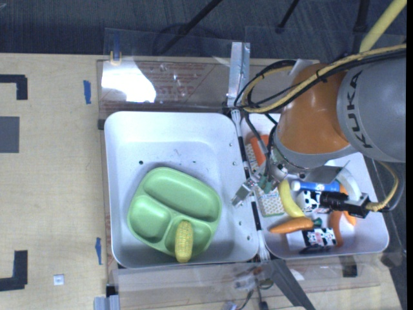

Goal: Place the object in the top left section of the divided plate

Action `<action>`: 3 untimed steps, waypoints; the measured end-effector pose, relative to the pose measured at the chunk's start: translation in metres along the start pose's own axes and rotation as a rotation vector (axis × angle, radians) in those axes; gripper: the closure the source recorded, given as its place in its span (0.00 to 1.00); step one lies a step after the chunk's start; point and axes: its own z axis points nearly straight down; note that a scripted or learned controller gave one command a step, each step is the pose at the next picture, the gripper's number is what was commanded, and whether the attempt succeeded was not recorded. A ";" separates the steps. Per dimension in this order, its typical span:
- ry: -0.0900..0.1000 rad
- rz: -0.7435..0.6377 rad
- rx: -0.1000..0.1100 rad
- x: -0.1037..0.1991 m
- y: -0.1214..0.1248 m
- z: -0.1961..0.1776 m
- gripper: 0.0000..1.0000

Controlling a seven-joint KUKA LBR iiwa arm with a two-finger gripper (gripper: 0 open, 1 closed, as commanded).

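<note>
Arm (316,118) sits highest, so nearest the lens; its orange band and grey body hang over the right bin (377,237) and cover most of that bin's far half.

Left of the gripper: left bin (129,141) with the green plate (184,196) lying flat and turned at an angle. Corn (183,239) lies in the small section at the plate's near edge, down-left of the gripper. The large section and the other small one are bare, so the goal section looks free.

Gripper (248,191) is over the rim where the two bins meet, near the plate's right edge. Cannot tell how far open it is, or whether it has hold of anything: the metal parts there are small and tangled with cable.

Right of the gripper: banana (288,197) just beside it, carrot (293,225) below the banana, and other toys partly under the arm. Judgement: the object is probably one of these, since the arm stands over them; which one, I cannot tell.
</note>
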 end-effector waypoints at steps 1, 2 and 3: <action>-0.001 0.290 0.000 -0.020 0.038 0.000 0.00; 0.002 0.432 0.004 -0.006 -0.026 0.001 0.00; 0.000 0.562 0.002 -0.075 0.063 0.000 0.00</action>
